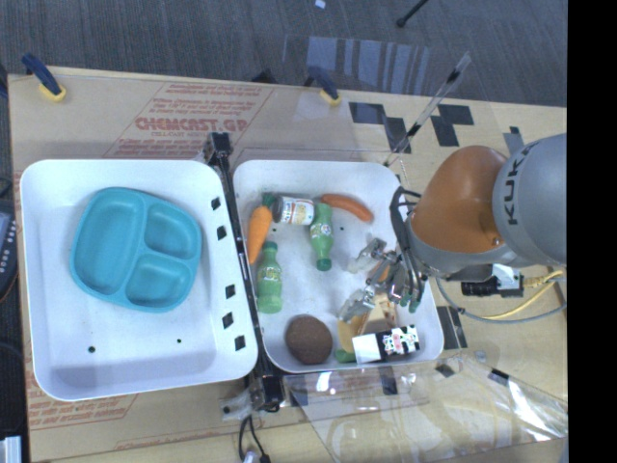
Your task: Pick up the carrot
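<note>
Right now your carrot (258, 232) lies at the left edge of the right bin (289, 174), pressed close to the wall shared with the left bin (58, 177), its stalk end toward the top. Just beside it sits a green bottle (270, 278), with another green bottle (322, 237), a jar (293, 210) and a sausage (347, 206) nearby, and a brown ball (308, 340) lower down. Your gripper (381, 278) hangs over the bin's right side, well apart from the carrot; you cannot tell how its jaws stand. A blue tray (135, 249) rests in the left bin.
</note>
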`<state>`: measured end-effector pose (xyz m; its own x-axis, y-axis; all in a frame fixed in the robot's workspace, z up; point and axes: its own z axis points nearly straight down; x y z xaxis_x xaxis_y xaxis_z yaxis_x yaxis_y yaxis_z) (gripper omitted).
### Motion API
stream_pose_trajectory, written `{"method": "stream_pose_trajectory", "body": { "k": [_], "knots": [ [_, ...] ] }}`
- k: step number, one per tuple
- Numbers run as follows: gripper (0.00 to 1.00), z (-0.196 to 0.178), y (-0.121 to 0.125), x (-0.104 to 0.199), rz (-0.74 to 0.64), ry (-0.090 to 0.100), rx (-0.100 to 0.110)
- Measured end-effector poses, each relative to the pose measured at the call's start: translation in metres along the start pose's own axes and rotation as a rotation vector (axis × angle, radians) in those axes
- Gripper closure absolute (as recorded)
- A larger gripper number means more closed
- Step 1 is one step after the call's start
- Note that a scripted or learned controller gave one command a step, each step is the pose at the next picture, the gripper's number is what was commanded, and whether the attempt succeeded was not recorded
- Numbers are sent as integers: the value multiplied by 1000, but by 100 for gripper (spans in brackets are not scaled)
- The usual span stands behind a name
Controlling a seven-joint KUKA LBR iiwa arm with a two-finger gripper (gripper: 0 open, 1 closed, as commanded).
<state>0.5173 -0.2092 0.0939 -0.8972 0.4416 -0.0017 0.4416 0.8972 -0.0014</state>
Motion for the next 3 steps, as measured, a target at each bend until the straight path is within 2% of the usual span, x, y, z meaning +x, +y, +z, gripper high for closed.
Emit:
{"method": "stream_pose_trajectory", "body": {
  "k": [1,2,3],
  "knots": [
    [100,-11,2,-1,-8,-1,1],
    [100,-131,1,43,135,-6,0],
    [100,2,50,70,467,7,1]
  ]
}}
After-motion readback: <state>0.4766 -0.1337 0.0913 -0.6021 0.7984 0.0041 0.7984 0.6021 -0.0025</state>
